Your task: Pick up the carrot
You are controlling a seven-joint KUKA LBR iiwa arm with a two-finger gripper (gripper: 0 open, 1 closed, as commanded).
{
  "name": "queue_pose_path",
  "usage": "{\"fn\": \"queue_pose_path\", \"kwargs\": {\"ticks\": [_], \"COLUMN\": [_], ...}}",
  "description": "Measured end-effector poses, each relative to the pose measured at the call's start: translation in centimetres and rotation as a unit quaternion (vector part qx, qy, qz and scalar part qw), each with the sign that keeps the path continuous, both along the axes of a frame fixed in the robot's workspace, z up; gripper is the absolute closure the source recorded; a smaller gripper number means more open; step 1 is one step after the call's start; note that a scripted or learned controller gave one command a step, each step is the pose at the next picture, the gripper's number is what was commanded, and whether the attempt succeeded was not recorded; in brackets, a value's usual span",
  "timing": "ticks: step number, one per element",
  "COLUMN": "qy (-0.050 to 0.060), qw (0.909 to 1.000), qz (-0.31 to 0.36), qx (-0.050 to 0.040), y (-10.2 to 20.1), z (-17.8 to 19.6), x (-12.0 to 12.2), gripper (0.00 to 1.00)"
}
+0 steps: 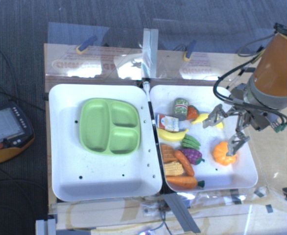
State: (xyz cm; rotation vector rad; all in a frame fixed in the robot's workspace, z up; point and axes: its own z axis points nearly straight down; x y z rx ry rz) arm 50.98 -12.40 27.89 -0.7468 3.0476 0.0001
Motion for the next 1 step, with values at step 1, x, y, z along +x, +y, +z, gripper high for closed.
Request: {"fn": "queue_pose_path", "kwargs": {"ticks": [1], "qy": [0.006], "qw": [0.9993], "qz": [-0.037], "qx": [0.0014], "y": [-4.92], "z": [-9.47], "x": [-0.86], "gripper": [0.0]}}
